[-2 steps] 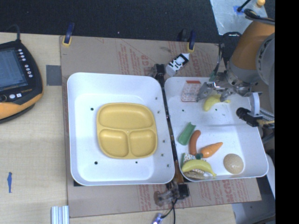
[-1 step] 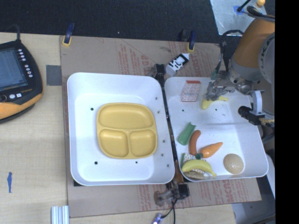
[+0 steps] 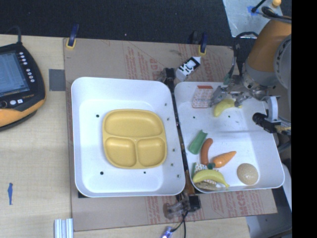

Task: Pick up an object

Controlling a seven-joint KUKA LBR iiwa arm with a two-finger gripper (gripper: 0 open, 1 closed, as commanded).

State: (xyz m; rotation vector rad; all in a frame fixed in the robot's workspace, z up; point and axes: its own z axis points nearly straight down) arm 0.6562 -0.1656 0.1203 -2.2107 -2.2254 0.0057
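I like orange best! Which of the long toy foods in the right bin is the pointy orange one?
The carrot: orange, tapering to a point, lying beside the round beige ball. The sausage next to it is redder with rounded ends; the green piece is green.

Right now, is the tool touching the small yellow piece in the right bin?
Touching. The camera view shows the yellow piece between the fingers of the tool, raised above the floor of the right bin, its shadow lying on the floor below it.
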